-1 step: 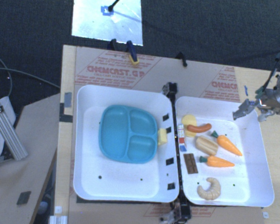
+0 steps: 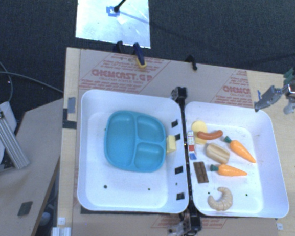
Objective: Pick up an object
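Pincer (image 2: 278, 100): jaw state cannot be told, holds nothing. Step: approach. Next: descend to carrot (image 2: 242, 150), below and slightly left, in right bin (image 2: 276, 167).

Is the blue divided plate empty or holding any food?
Empty: the blue plate in the left bin shows three bare compartments.

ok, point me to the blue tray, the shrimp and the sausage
blue divided tray (image 2: 135, 141), camera view, ridge between its compartments, left bin
toy shrimp (image 2: 221, 199), camera view, middle of its curved body
toy sausage (image 2: 210, 135), camera view, middle of its length
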Controlling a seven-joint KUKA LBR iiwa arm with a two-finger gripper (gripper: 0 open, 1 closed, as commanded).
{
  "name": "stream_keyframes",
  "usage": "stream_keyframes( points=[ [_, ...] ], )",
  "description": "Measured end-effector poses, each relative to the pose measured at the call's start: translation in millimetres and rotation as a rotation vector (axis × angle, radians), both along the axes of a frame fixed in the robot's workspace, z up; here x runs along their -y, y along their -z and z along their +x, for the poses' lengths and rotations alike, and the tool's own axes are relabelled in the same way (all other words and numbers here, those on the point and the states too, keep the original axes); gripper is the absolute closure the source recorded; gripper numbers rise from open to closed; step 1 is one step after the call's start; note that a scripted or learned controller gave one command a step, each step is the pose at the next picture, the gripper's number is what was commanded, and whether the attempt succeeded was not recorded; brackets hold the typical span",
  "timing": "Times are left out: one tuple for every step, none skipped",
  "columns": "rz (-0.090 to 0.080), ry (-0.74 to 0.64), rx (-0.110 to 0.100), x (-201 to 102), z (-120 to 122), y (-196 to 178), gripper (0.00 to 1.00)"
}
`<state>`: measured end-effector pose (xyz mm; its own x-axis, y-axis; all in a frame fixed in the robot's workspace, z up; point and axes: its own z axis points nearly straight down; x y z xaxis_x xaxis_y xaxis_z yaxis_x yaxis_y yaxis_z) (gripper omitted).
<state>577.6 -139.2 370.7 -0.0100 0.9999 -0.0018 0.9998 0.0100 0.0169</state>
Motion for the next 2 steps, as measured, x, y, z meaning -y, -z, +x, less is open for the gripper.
stream_keyframes(
  points=[
    [-0.001,0.001,0.006,-33.0,-39.6,-157.8,0.0],
    [-0.001,0.0,-0.009,-31.4,-38.2,-158.8,1.0]
  ],
)
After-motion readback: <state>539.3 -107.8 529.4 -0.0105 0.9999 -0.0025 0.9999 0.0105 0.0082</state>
